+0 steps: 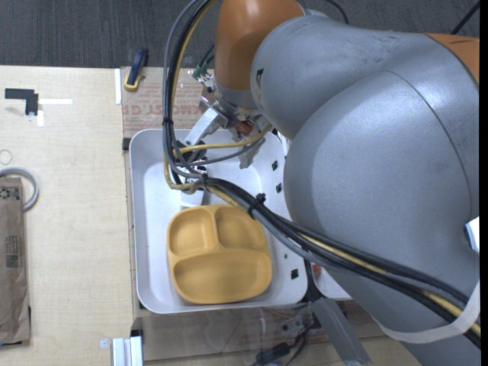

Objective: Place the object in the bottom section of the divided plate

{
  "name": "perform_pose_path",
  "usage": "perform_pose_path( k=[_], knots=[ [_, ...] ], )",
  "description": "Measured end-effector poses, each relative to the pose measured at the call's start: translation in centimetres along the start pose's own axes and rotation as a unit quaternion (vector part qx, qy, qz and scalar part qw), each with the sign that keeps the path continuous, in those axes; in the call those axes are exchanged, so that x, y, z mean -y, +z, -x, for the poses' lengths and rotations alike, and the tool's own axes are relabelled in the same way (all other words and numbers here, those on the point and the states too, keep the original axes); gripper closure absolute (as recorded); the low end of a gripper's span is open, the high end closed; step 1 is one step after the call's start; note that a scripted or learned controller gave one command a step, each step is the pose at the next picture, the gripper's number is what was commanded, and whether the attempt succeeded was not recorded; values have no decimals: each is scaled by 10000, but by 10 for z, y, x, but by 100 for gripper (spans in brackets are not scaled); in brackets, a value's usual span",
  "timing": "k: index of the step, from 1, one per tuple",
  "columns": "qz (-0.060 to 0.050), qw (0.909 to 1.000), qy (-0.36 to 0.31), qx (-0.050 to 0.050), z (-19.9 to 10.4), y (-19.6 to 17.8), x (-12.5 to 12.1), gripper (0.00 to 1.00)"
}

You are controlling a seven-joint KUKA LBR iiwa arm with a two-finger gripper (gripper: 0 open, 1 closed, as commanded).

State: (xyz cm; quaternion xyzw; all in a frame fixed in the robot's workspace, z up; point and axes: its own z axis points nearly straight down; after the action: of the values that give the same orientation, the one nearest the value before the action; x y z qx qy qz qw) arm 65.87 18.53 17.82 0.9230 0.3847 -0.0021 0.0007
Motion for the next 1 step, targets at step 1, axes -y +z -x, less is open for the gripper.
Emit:
perform_pose_path(
  k=[1],
  knots=[
    [-1, 9898, 1428, -12, 6, 3, 61, 0]
  ],
)
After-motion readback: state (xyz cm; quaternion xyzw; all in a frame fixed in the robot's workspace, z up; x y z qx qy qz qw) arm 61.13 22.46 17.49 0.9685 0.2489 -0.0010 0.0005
